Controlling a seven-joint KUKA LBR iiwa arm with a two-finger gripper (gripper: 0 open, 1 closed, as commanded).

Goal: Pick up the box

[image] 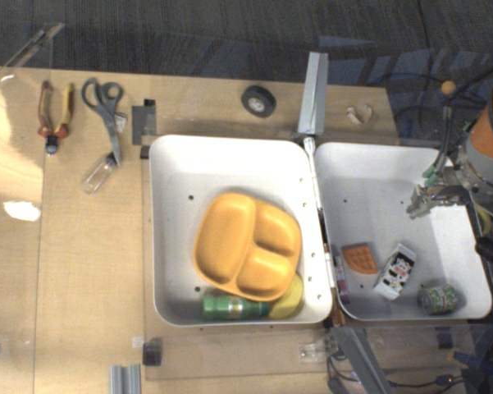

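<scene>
Camera view, fixed above bench. Gripper (433, 189) hovering over right bin (369, 167), near its right wall, well apart from all contents. Jaw state not determinable from this angle.

Box (394, 272) lying flat on floor of right bin, toward front edge, roughly mid-width. White, with dark printed markings. Long axis slanted: far end tipped toward right wall, near end toward front-left corner. Orange waffle-textured piece (360, 259) just beside it on left; dark greenish crumpled object (439, 298) near it on right, by front-right corner. Neither judged touching.

Left bin (172, 171) carrying yellow divided tray (248, 245), with green can (230, 306) and yellow-green fruit (289, 300) at its front edge. Not relevant to step.

Step in hand judged as approach, grasp not yet begun. Recommended: travel toward front edge, centre above box, rotate wrist to close across short width, perpendicular to slanted axis. Descend vertically, keeping clear of orange piece. Thin profile judged liable to slip.
</scene>
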